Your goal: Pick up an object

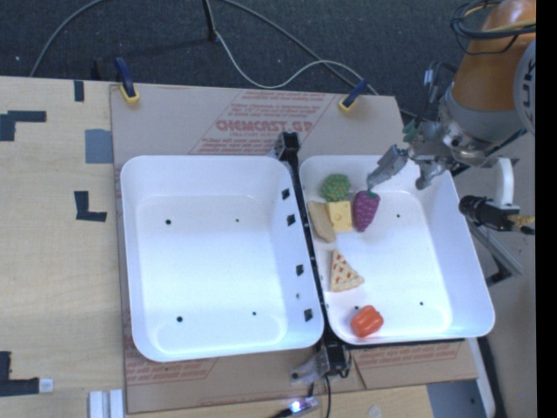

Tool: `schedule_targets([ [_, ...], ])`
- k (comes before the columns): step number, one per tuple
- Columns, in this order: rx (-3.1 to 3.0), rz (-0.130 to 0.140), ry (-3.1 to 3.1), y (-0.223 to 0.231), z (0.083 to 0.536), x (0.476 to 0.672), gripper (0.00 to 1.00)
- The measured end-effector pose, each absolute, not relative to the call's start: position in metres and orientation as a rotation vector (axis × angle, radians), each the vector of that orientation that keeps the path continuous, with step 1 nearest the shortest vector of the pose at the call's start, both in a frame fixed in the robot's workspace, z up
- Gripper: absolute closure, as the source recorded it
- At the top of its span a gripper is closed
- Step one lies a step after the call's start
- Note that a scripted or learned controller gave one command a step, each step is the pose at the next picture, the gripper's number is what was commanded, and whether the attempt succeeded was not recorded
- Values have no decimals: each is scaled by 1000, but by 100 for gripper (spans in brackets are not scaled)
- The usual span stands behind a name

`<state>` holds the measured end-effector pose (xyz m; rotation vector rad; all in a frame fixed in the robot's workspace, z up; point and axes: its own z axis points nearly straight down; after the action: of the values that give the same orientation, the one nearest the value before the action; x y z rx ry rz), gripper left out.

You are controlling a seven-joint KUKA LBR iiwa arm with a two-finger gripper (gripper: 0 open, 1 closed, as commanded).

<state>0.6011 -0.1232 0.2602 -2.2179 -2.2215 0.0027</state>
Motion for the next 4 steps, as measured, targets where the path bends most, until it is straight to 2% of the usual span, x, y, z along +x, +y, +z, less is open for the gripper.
schedule_targets([
  [1, -2213, 14, -2215, -98, 112, 604, 0],
  [2, -2236, -5, -2225, -104, 87, 580, 0],
  [3, -2226, -6, -2228, -96, 87, 538, 0],
  [4, -2225, -1, -2225, -97, 95, 539, 100],
])
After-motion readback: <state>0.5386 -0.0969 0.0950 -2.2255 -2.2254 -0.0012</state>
